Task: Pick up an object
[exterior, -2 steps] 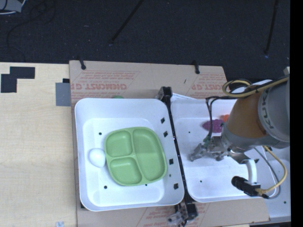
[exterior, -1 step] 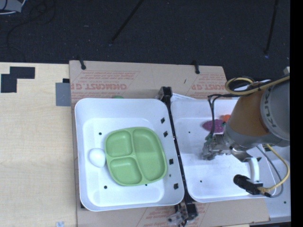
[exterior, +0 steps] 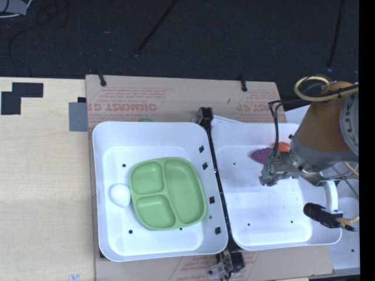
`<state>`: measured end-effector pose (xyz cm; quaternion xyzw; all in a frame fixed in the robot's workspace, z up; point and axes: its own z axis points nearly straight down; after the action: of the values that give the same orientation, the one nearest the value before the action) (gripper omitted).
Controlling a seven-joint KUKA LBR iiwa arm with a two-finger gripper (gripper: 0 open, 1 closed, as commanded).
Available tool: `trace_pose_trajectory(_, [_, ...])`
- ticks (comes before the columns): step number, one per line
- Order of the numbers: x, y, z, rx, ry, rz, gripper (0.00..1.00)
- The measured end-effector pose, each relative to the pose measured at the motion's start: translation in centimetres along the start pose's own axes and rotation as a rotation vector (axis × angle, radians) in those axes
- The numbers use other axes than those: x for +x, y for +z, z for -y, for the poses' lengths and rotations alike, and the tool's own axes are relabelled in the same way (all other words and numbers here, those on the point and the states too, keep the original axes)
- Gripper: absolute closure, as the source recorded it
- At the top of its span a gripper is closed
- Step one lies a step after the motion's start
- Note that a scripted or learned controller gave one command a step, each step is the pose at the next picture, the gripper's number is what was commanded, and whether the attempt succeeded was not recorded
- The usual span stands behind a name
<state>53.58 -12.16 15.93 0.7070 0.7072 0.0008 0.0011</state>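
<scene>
White bins point(exterior: 111, 157) on cardboard-topped bench point(exterior: 176, 98), dark carpeted floor behind, jaws' point(exterior: 269, 177) state unclear, near purple object point(exterior: 261, 154).

One fixed camera high above the bench point(exterior: 47, 174), angled down across both white bins point(exterior: 105, 157).

Grey arm point(exterior: 328, 127) with orange band, in from the right, hand point(exterior: 270, 175) low and pointing left.

Two white bins point(exterior: 109, 157) side by side on cardboard sheet point(exterior: 176, 98).
</scene>
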Motion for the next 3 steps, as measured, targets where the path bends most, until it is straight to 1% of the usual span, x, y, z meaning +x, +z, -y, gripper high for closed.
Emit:
trace_pose_trajectory(1, [0.3,-6.0,0.6,0.0,-0.001,0.0,1.0])
trace_pose_trajectory(2, [0.2,-9.8,0.5,0.001,-0.001,0.0,1.0])
trace_pose_trajectory(3, [4.9,-9.8,-1.7,0.004,-0.003,-0.001,1.0])
